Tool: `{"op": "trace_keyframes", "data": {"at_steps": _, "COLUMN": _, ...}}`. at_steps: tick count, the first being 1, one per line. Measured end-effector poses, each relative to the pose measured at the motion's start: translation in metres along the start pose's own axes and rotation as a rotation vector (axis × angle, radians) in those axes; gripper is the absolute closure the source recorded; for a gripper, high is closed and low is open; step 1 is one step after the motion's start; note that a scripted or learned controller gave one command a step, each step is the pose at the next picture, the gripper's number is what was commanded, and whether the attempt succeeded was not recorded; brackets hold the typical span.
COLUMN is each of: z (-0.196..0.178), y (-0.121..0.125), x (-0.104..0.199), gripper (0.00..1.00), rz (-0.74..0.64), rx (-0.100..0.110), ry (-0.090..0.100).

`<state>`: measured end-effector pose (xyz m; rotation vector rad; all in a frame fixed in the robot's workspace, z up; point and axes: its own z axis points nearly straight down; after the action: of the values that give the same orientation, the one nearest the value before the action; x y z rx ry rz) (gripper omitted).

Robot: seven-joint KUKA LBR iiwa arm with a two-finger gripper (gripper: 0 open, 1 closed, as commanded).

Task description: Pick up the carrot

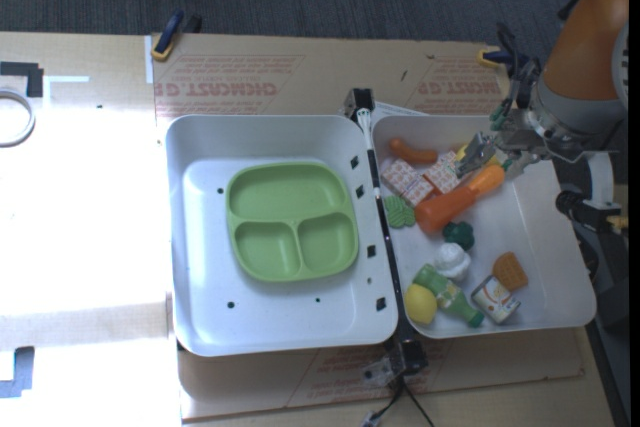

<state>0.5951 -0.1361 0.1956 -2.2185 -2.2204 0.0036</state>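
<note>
The carrot [458, 198] is a long orange piece lying at a slant in the middle of the right bin [545, 245], with its higher end pointing up and right. My gripper [493, 158] hangs directly over that upper end and looks very close to it or touching it. The wrist hides the point where they meet. The arm, with its orange band [590, 35], reaches in from the right edge.
Around the carrot lie a sausage [413, 152], red-and-white packets [412, 180], a green piece [400, 212], a dark green item [459, 235], a lemon [421, 303], a cracker [510, 268] and a small can [495, 300]. The left bin [200, 295] holds a green divided plate [293, 220].
</note>
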Motion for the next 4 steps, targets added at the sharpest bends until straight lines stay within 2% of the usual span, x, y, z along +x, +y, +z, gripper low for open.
{"op": "trace_keyframes", "data": {"at_steps": 1, "z": 0.006, "y": 0.03, "x": -0.052, "gripper": 0.0, "rz": -0.085, "rx": -0.003, "ry": -0.002}}
{"op": "trace_keyframes", "data": {"at_steps": 2, "z": 0.063, "y": 0.027, "x": -0.068, "gripper": 0.0, "rz": -0.215, "rx": -0.001, "ry": 0.0}}
{"op": "trace_keyframes", "data": {"at_steps": 3, "z": 0.102, "y": 0.028, "x": -0.05, "gripper": 0.0, "rz": -0.262, "rx": -0.006, "ry": 0.001}}
{"op": "trace_keyframes", "data": {"at_steps": 4, "z": 0.095, "y": 0.026, "x": -0.051, "gripper": 1.0, "rz": -0.259, "rx": 0.001, "ry": 0.001}}
